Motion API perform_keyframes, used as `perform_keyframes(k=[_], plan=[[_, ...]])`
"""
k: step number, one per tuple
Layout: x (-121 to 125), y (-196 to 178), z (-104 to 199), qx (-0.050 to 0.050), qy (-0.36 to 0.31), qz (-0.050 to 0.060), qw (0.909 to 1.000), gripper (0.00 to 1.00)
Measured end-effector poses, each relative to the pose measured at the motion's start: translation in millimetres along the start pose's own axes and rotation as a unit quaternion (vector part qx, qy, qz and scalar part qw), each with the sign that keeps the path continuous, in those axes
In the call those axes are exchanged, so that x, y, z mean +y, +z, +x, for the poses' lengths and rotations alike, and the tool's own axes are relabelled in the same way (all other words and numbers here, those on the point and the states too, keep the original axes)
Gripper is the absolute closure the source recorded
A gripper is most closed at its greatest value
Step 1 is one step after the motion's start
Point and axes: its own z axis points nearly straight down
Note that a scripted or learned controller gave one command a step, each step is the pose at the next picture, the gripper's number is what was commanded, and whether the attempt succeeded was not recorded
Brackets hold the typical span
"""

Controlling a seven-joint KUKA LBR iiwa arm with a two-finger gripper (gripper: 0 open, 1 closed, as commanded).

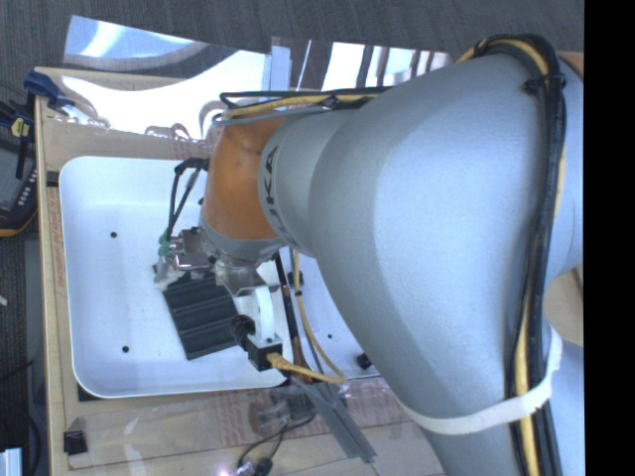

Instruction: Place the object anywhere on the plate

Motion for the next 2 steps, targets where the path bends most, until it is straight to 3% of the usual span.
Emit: perform_keyframes(k=[1, 2], plan=[[-23, 26, 94, 0.001, 0.173, -0.001, 0.9849, 0.0], [-8, -126, 113, 0.001, 0.13, -0.002, 0.9916, 0.0]])
